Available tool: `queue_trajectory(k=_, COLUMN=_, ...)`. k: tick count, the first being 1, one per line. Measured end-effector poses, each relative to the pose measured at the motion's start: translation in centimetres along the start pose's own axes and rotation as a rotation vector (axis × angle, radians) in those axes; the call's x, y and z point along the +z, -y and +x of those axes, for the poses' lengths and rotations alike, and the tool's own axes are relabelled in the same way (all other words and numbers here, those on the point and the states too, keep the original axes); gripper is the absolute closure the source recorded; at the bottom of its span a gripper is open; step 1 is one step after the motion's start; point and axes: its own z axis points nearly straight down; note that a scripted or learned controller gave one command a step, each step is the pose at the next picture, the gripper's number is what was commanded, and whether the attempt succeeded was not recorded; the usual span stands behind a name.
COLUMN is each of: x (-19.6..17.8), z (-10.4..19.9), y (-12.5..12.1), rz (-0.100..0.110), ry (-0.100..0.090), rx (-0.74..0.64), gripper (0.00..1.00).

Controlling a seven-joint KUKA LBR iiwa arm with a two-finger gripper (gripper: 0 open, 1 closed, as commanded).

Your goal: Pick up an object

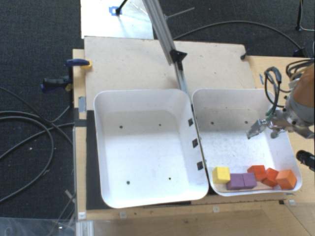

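Along the front wall of the right bin [231, 104] lies a row of blocks: a yellow cube [221, 174], a purple block [241, 181], a red block [259, 172] and an orange block [286, 179]. My gripper [262, 132] hangs over the right side of this bin, behind the blocks and apart from them. Its fingers [253, 131] are spread open with nothing between them. The red block is the one closest to it.
The left bin [106, 107] sits beside the right one, sharing a raised middle rim. A slanted metal pole [162, 28] crosses the back of the bench down to that rim. Cables loop at the arm's wrist [273, 82].
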Motion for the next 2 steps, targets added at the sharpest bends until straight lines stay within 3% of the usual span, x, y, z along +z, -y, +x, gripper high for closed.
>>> queue_trajectory(k=1, x=3.6, z=5.7, y=-2.3, rz=-0.008, ry=0.0, rx=-0.012, gripper=0.0)
queue_trajectory(k=2, x=2.3, z=5.2, y=-2.3, rz=-0.013, ry=0.003, rx=-0.007, gripper=1.0)
